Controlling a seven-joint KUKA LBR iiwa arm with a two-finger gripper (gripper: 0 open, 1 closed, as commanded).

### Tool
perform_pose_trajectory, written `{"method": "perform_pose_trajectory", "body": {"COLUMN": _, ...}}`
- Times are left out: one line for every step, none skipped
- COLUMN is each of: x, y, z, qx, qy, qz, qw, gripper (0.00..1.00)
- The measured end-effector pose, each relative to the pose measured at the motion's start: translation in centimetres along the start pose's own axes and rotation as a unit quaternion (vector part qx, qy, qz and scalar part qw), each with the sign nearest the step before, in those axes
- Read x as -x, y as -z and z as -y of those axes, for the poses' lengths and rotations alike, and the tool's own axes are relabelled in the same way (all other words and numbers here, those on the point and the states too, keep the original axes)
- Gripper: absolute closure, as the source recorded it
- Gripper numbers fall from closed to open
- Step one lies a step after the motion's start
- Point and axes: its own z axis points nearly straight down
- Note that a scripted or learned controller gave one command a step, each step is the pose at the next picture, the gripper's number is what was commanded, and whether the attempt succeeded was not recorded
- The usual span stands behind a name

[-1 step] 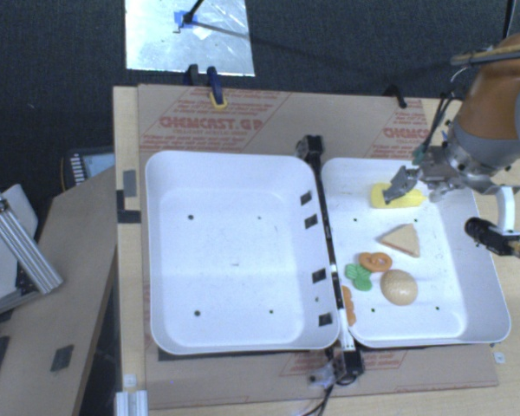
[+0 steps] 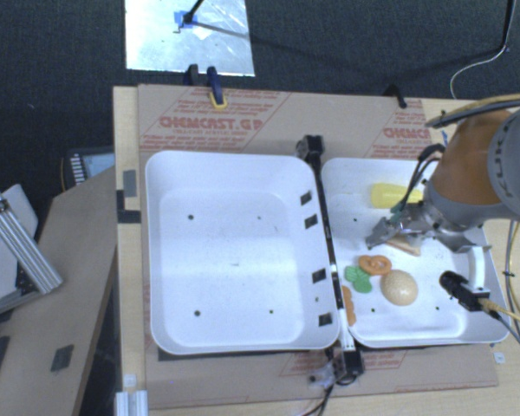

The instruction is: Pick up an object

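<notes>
Pincer (image 2: 390,230) low inside right bin (image 2: 433,328), near bin centre; finger state: cannot tell, nothing seen between tips. Arm entering from 3 o'clock, orange band (image 2: 464,159) above wrist. Yellow block (image 2: 390,195) at 12 o'clock of pincer, near bin's far wall. Tan flat piece (image 2: 406,247) just beside pincer at 4 o'clock. Orange ring (image 2: 374,265) at 6 o'clock, touching green piece (image 2: 357,277). Beige egg-shaped object (image 2: 399,287) at 5 o'clock. Left bin (image 2: 169,172) at 9 o'clock on worktop (image 2: 126,146).

Right bin (image 2: 416,329): yellow block (image 2: 388,195) at back; orange ring (image 2: 374,265), green piece (image 2: 357,276), tan egg (image 2: 399,287) nr front.
</notes>
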Motion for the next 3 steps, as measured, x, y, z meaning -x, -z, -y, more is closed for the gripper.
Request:
{"method": "perform_pose_trajectory", "body": {"x": -3.2, "y": 4.2, "z": 2.4, "qx": -0.005, "qy": 0.001, "qz": -0.001, "qw": 1.0, "gripper": 0.0}}
{"method": "perform_pose_trajectory", "body": {"x": -3.5, "y": 3.2, "z": 2.0, "qx": -0.005, "qy": 0.0, "qz": -0.001, "qw": 1.0, "gripper": 0.0}}
{"method": "perform_pose_trajectory", "body": {"x": -4.3, "y": 4.2, "z": 5.8, "qx": -0.006, "qy": -0.001, "qz": -0.001, "qw": 1.0, "gripper": 0.0}}
